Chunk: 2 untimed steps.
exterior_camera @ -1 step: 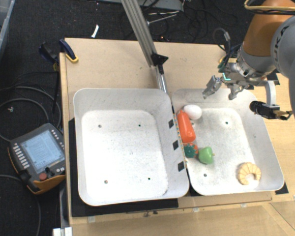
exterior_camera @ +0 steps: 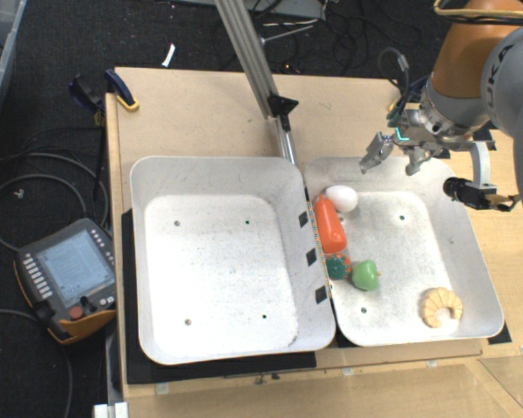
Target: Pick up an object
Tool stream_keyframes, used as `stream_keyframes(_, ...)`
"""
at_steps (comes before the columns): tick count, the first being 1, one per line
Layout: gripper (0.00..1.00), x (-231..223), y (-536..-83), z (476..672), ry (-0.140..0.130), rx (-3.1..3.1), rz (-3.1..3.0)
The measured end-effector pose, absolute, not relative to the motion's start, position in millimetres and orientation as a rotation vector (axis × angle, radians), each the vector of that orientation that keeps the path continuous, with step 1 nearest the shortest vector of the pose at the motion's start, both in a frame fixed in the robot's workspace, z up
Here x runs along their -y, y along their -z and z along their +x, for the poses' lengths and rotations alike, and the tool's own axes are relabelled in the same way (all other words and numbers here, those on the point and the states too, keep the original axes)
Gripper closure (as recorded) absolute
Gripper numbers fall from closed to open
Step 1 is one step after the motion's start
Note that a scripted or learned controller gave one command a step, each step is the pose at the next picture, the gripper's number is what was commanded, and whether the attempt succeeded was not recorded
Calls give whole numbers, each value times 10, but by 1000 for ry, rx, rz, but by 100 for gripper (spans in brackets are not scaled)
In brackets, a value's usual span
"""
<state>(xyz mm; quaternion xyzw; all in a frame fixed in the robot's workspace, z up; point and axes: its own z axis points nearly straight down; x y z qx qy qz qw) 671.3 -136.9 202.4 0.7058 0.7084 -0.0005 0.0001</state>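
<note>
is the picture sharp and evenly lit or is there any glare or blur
Camera view: mostly sharp and evenly lit; the white bins look bright but keep their speckle; the egg is nearly blown out; the gripper is a bit soft; the floor is dark.

You get even, bright overhead light with soft, faint shadows. Both white bins [exterior_camera: 218, 259] run near overexposed, the floor [exterior_camera: 35, 77] at the left stays dark, and focus looks slightly soft and grainy throughout.
</note>
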Motion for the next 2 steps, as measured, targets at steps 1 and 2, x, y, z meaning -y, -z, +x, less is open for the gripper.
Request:
stream_keyframes(1, 0, 1385, -1383, 6709, 6, -2225, 2224)
stream_keyframes(2, 0, 1377, -920, 6698, 5, -2226, 2221)
